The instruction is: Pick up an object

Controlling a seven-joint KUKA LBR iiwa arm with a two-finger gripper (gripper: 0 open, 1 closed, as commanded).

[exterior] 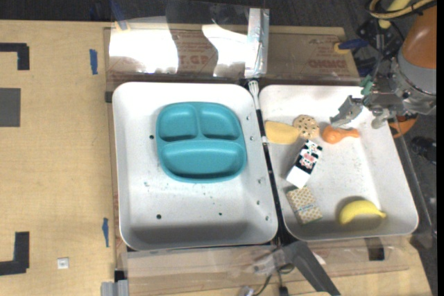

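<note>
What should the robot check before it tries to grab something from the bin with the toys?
1. Gripper is over the right white bin: ok, above its upper right part.
2. A target lies close by: ok, the orange carrot-shaped toy sits just below the gripper.
3. Something between the fingers already: cannot tell.
4. Target has room around it: ok, the round speckled cookie and pale yellow wedge lie apart, to its left.
5. Yellow banana toy is out of the way: ok, it is near the bin's bottom edge.
6. Teal divided plate stays clear: ok, it lies in the left white bin.
</note>
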